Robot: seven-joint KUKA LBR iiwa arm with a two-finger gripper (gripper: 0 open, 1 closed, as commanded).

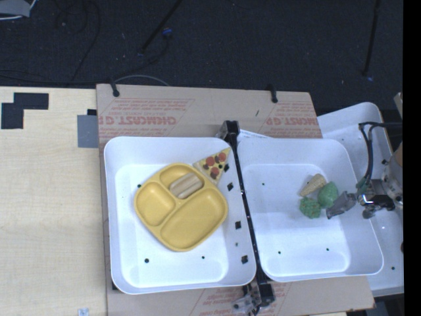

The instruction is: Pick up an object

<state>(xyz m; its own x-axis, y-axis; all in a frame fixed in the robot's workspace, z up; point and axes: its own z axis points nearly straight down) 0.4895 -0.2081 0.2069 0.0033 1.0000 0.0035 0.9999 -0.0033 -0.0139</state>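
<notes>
In the right bin [309,259], a tan wedge like cheese [313,184] lies against two green lumps like broccoli [310,207], the upper one [328,193] just under the wedge. My gripper [342,205] reaches in from the right rim and sits right beside the upper green lump, touching or nearly touching it. Nothing is visibly lifted. The left bin [131,255] holds a yellow divided plate [191,224] with a tan bun [186,186] in its top compartment. A toy pizza slice [216,164] lies by the plate's upper right corner.
A black divider [242,209] runs between the two bins. Both bins rest on a cardboard sheet [197,114]. Cables [366,157] hang near the arm at the right bin's outer rim. A light wooden bench [46,203] extends to the left.
</notes>
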